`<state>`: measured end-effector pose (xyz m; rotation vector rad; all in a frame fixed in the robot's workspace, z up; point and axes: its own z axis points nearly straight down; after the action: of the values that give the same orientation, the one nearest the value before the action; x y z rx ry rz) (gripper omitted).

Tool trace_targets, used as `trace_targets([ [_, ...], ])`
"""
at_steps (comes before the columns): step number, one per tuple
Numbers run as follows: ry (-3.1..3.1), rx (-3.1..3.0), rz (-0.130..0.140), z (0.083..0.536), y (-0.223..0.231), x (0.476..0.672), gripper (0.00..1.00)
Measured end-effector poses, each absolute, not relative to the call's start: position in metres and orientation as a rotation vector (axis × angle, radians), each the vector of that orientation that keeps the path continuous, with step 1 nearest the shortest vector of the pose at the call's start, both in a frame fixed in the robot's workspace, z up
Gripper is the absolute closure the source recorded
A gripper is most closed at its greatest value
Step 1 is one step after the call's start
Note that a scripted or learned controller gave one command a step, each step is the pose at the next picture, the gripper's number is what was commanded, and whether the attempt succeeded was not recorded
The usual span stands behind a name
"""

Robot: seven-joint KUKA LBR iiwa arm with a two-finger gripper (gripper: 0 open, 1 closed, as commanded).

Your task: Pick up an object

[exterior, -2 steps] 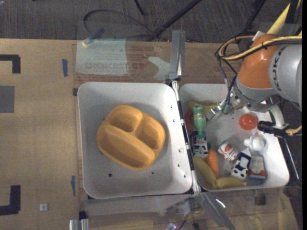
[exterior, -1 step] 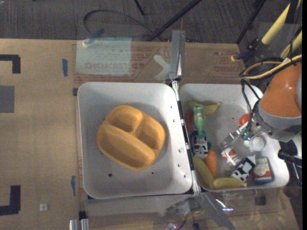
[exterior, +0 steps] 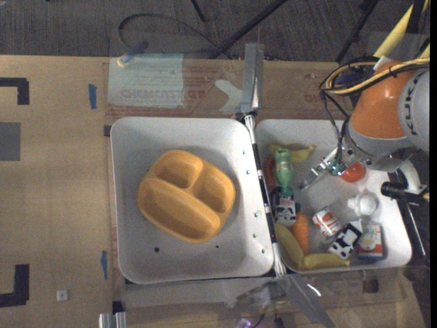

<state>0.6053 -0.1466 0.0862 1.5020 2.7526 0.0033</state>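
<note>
**Landmark:** green bottle (exterior: 283, 168), lying along the inner wall of the right bin (exterior: 390, 203), on the counter (exterior: 54, 203).

**Nearest the camera from the bottle:**
- Banana (exterior: 321, 260), along the bin's near wall. Soft, bruises easily.
- Carrot (exterior: 301, 232), just nearer than the bottle, touching a second yellow piece. Stiff and tapered, likely to roll.
- Black-and-white box (exterior: 345, 241) and small carton (exterior: 371, 241), nearer than the bottle and toward the view's right, side by side. Light, with flat faces that suit a pinch across the narrow width.

**Level with the bottle's near end:**
- Small dark pack (exterior: 284, 207), touching the bottle's near end.
- Red-and-white can (exterior: 326, 221), to the right of the bottle, tilted. Probably stiff, smooth and slippery; best taken across the middle.
- Clear cup (exterior: 365, 203), further right. Thin and light, apt to crush or slide.

**Level with the bottle:**
- Claw (exterior: 328, 169), low over the bin floor just to the right of the bottle. Cannot tell how wide it stands; nothing visibly held.
- Red round piece (exterior: 354, 173), just beyond the claw on the right and partly hidden by the wrist. Judged the likeliest candidate for the pick, and probably light. Curved surface calls for a centred grip.
- Bottle itself: smooth plastic, a roller; best gripped across the body.

**Beyond the bottle:**
- Far banana (exterior: 292, 150), at the bottle's far end.
- Arm (exterior: 389, 115), further right and beyond.

**Left of the bottle, across the bin walls:**
- Left bin (exterior: 130, 183), holding an orange divided plate (exterior: 186, 195). Wide and rigid, hard to pinch except at the rim.
</note>
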Motion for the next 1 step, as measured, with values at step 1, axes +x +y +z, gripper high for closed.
trace_targets([
  [1,2.757,1.530,-0.014,0.0849,-0.1234,0.6637,0.00],
])
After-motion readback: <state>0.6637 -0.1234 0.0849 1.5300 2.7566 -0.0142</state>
